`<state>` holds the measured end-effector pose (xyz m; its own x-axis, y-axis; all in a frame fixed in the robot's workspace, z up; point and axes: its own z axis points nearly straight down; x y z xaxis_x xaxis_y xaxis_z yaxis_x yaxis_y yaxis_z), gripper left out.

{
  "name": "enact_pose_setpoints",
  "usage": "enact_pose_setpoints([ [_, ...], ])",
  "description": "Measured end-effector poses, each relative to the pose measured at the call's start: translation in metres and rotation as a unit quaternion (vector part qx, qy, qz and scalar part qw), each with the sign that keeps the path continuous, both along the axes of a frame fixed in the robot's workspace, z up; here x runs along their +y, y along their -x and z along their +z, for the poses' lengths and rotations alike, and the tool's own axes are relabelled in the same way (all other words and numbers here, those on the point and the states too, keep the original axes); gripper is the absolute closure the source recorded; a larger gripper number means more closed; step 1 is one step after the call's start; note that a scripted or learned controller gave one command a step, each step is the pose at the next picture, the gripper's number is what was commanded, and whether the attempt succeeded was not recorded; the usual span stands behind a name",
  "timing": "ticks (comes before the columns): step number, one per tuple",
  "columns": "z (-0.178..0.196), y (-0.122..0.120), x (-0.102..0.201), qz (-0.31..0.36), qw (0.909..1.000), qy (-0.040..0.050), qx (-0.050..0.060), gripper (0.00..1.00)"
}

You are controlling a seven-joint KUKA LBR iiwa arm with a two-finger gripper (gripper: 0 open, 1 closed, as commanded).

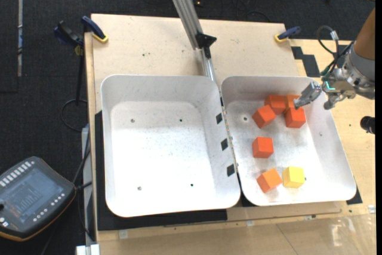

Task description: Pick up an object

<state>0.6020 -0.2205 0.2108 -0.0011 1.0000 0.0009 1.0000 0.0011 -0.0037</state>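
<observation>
Gripper (322, 96), fingers spread and holding nothing, hangs over the right bin's (334, 134) far edge beside a tight cluster of red cubes (295, 117). Risk: a finger lands on a neighbour, nudging blocks instead of grasping one.

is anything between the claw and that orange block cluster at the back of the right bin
Nothing visible does. The claw hangs over the right bin's far right edge, open, one finger reaching toward the nearest red-orange block. The other orange blocks sit beyond it to the left, not in the path.
</observation>
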Motion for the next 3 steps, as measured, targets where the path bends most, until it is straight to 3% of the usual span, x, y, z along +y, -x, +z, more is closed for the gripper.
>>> enact_pose_setpoints([
  [1,0.002,-0.001,0.0,0.001,1.0,0.0006,-0.001,0.0],
  [3,-0.114,0.007,0.008,-0.001,1.0,-0.0002,0.001,0.0],
])
